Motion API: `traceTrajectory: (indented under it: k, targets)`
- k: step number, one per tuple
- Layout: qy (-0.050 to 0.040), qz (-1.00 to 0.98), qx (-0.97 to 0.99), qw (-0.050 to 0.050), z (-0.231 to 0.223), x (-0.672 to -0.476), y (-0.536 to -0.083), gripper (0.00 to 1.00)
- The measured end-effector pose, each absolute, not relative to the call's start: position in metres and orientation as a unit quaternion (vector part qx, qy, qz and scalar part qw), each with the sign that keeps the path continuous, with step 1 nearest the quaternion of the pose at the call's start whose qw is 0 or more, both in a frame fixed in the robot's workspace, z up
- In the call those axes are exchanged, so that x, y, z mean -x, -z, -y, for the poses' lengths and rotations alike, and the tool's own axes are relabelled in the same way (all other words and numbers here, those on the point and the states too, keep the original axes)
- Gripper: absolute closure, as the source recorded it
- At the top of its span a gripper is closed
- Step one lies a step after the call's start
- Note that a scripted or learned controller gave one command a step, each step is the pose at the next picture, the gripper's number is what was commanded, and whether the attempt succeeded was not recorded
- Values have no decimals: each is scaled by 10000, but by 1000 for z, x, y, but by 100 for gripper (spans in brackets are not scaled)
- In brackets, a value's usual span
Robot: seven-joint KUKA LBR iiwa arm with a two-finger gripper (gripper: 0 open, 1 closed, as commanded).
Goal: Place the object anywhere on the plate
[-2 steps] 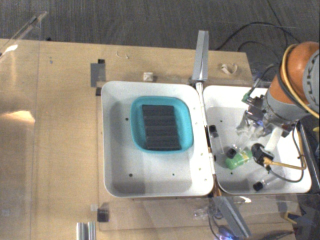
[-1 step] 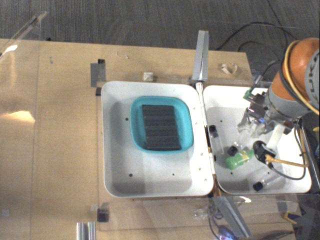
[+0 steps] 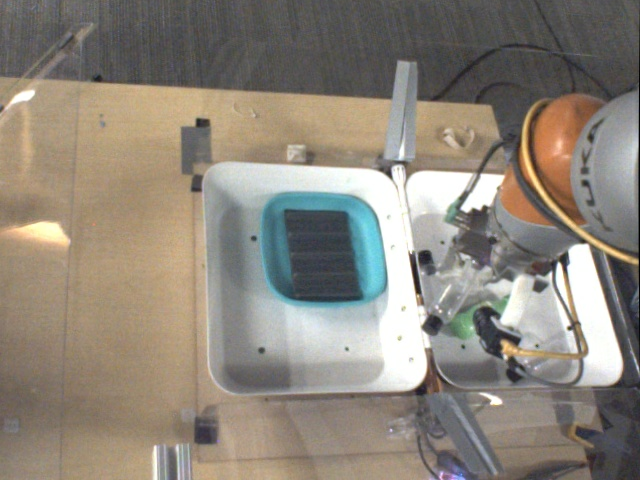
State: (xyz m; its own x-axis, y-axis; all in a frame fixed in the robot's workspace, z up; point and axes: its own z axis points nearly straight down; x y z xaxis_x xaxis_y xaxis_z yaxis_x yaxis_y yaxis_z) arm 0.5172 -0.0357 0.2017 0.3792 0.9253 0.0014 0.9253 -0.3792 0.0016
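Now, for you at the console, from the largest thing to the smallest:

Bench (image 3: 100, 298): one, wooden, and it bears both bins so that the arm can reach them from the right side.

Arm (image 3: 590, 168): one, grey with an orange band. You see it bent low over the right bin, I think because the object lies there.

Bins: two, shallow and white, side by side and touching at the middle wall. The left bin (image 3: 230, 358) holds the plate; the right bin (image 3: 600, 358) holds the object and the wrist of the arm.

Plate (image 3: 372, 238): one, teal with rounded corners, in the upper part of the left bin. One dark ribbed insert (image 3: 322, 255) lies inside it. The plate waits as the target, and nothing from the task is on it yet.

Gripper (image 3: 462, 303): one, low in the right bin, near the wall between the bins. Cables and clear parts hide the fingers, so you cannot tell if they are apart, together, or clamped on something.

Object (image 3: 465, 322): one, small and green, on the floor of the right bin just under the gripper. Whether it is touched or only beside the gripper, I cannot say.

Progress: my judgement is that the pick is in hand and the placing is not done.
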Motion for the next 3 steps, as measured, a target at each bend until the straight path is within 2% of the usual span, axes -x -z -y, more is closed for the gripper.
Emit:
traceTrajectory:
  k: [1,2,3]
  targets:
    - [-11,-5570,-8305,4,36,-517,-202,0]
    - [-24,-4979,-8672,20,76,-517,-369,0]
    - [-20,-5017,-8650,26,74,-519,-379,100]
